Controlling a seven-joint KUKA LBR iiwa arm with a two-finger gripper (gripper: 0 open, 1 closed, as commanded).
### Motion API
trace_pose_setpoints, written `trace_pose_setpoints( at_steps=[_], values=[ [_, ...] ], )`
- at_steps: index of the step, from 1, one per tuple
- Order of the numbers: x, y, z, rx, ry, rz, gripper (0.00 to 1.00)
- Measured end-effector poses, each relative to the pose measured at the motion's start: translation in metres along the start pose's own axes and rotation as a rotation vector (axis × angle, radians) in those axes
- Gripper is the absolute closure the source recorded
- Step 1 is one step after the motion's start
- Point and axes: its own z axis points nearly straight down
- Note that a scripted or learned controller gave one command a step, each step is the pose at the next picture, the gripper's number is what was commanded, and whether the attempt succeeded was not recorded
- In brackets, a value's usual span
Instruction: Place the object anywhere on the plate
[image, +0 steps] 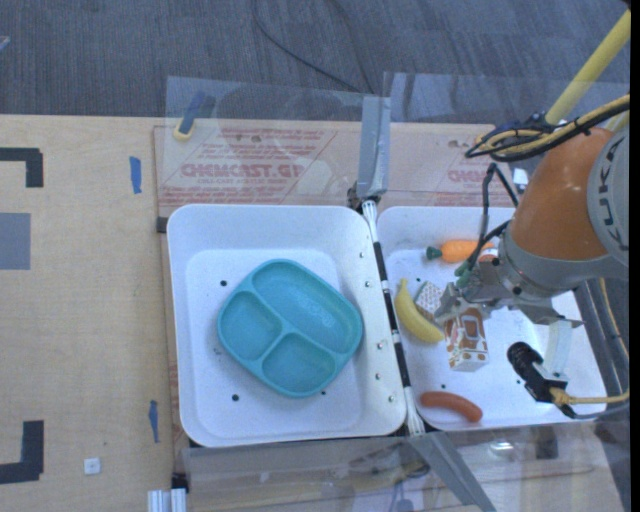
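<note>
gripper (455, 305) low in right bin (500, 395) by banana (415, 315) (finger state unclear), teal plate (290, 325) in left bin (200, 400)

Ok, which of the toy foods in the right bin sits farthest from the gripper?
The sausage, alone near the bin's front edge; the banana, carrot and carton crowd the gripper.

plate (290, 327): glossy plastic | bins (190, 300): matt white plastic | bench (80, 300): wood
</note>
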Motion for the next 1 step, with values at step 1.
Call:
trace_pose_setpoints(
  at_steps=[1],
  values=[
    [0.0908,-0.0038,0.0,0.004,0.002,-0.105,1.0]
  ],
)
